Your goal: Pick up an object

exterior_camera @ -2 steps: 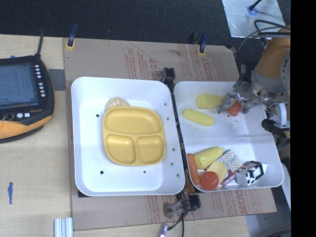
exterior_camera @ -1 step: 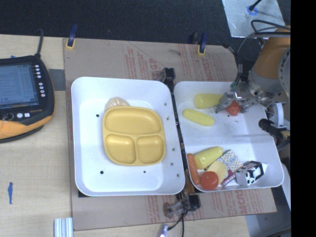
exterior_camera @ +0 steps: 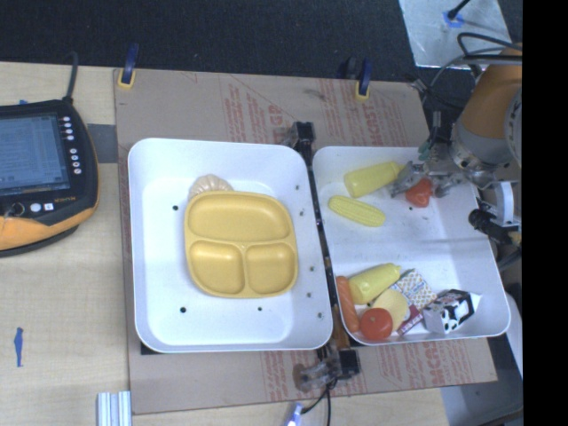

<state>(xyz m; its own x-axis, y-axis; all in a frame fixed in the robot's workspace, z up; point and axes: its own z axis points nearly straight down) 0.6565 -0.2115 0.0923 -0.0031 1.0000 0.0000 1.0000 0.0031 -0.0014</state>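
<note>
Where the arm (exterior_camera: 493, 105) reaches in from the right, its gripper (exterior_camera: 424, 185) is seen low over the far part of the right bin (exterior_camera: 461, 247), and a small red object (exterior_camera: 419, 193) is seen right at the tips. Whether the jaws are closed on that red object or merely set around it cannot be told, since the metal parts and the object blur together there.

Just left of the gripper, a yellow corn cob (exterior_camera: 372, 177) is laid at a slant, and a second yellow cob (exterior_camera: 357, 210) is placed a little nearer and further left, apart from the first. In the near part of the same bin a cluster is gathered: another yellow piece (exterior_camera: 374, 282), a red tomato-like ball (exterior_camera: 375, 324), an orange carrot (exterior_camera: 345, 302) along the left wall, a patterned packet (exterior_camera: 415, 287), and a black-and-white carton (exterior_camera: 451, 312) towards the near right corner.

In the left bin (exterior_camera: 151, 238) a yellow divided tray (exterior_camera: 240, 242) is laid, with a pale ribbed object (exterior_camera: 209, 184) partly hidden behind its far edge. On the table (exterior_camera: 53, 327), well to the left, a control pendant with a screen (exterior_camera: 40, 176) is rested.
</note>
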